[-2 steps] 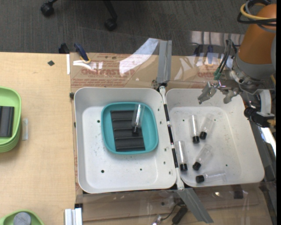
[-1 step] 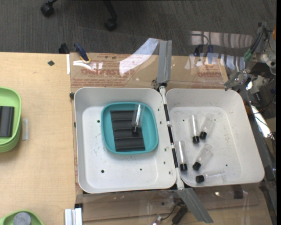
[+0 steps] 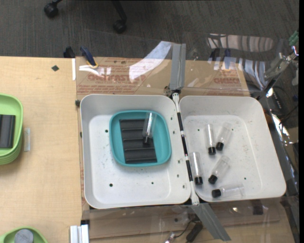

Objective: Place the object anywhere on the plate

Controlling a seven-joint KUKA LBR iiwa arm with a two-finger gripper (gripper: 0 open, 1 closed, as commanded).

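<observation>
And there it is: one clear vial (image 3: 148,126) lying on the teal plate (image 3: 164,142), black cap towards the bottom of the frame and clear body pointing up and a touch to the right. It rests across the dark ribbed insert (image 3: 133,142) that fills the plate's middle, towards the plate's right half. The plate sits in the left bin (image 3: 92,161), slightly above that bin's centre, with white floor showing all round it.

How the gripper stands, I cannot tell.

Over to the right bin (image 3: 266,142), touching the left one along the centre seam. Five more black-capped vials lie here. Two are side by side in the upper middle: one (image 3: 209,138) nearly straight up and down, the other (image 3: 223,137) leaning right, caps near each other. A third (image 3: 195,167) lies along the bin's left wall. A fourth (image 3: 217,171) is angled just right of it. The fifth (image 3: 228,191) lies almost flat along the bottom edge, cap to the left.

Further out, the wooden bench (image 3: 42,190) takes up the left of the frame, with a green tray (image 3: 12,109) at the far left edge holding a dark block (image 3: 5,130). A blue-and-yellow tool (image 3: 88,56) lies above the left bin's top-left corner, and chair castors (image 3: 51,7) stand on the dark carpet at the top.
</observation>
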